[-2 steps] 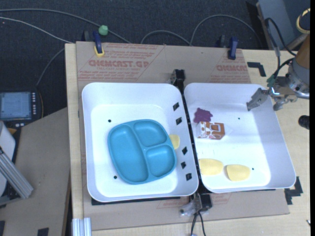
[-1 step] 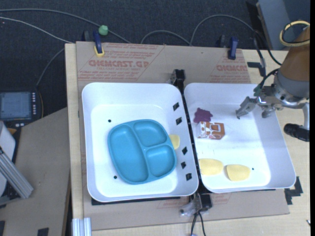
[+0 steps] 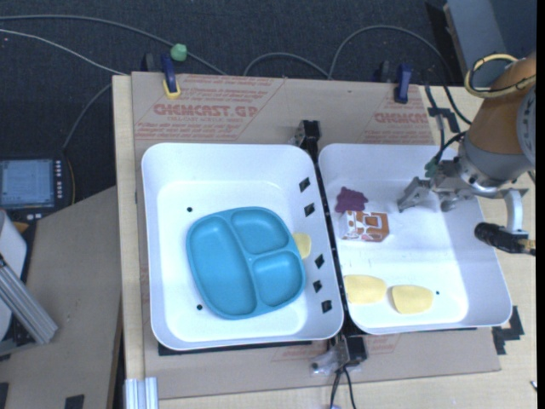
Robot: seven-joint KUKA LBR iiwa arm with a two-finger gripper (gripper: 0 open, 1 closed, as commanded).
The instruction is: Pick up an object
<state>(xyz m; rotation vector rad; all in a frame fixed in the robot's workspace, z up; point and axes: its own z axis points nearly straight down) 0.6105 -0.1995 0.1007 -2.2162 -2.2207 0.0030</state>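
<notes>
Camera view: gripper (image 3: 415, 196) (fingers spread) over right bin (image 3: 477, 309).

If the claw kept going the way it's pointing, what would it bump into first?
Probably the purple piece. The claw points left across the right bin, toward it and the orange-and-white packet beside it. Height is hard to judge, so it might pass over.

Robotics lab: clamped cardboard bench (image 3: 255, 100), loose cables (image 3: 85, 32), small monitor (image 3: 30, 181), aluminium framing (image 3: 21, 301).

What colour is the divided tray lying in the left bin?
The divided tray is light blue all over, as the camera view shows clearly.
</notes>
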